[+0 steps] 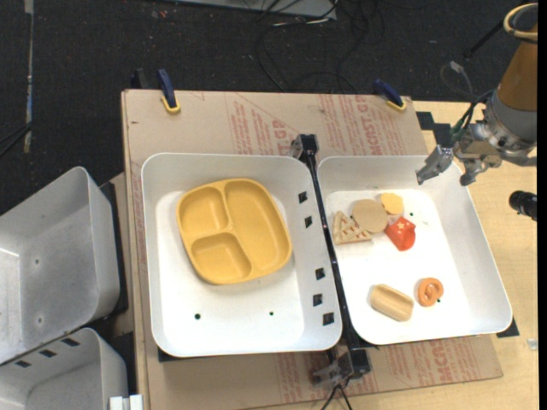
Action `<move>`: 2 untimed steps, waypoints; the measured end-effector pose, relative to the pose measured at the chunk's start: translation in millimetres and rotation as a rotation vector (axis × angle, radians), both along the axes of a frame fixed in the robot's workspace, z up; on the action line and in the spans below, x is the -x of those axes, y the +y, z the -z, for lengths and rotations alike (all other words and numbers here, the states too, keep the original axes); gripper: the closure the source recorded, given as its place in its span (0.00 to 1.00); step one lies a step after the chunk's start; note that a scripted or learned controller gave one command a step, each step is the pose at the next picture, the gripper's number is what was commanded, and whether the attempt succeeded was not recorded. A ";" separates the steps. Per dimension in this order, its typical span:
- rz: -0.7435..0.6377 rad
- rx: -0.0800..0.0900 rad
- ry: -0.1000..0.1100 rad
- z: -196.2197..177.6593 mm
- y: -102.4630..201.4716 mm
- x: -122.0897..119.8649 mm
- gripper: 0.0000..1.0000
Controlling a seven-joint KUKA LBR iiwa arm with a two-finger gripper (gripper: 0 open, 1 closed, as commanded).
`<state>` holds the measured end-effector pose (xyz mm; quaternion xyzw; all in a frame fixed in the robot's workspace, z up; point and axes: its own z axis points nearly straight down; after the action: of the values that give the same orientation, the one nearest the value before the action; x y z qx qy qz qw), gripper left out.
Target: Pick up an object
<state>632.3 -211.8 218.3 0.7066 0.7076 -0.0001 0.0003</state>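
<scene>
Approach step, judged: nothing lifted yet. Grey two-finger gripper (449, 168) poised over back edge of right-hand shallow white bin (479, 254), fingers spread, gripping nothing. Nearest candidates: round tan disc (370, 215), red wedge-shaped toy (402, 234), mid-bin. Next: move inward, descend, close. Red print on cardboard sheet (248, 118) reversed, unreadable.

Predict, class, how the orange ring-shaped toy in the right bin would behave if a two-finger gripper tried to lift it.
The orange ring looks small and moulded, so probably light and stiff. Its rounded rim may slip from the gripper. Lying flat on the right bin, it seems unlikely to roll unless tipped on edge.
</scene>
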 end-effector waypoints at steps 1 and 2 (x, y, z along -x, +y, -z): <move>0.003 -0.001 0.005 49.6 -5.9 7.8 0.00; 0.003 -0.002 0.005 105.9 -5.1 18.5 0.00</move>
<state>613.8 -216.8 112.3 0.7076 0.7066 -0.0013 -0.0021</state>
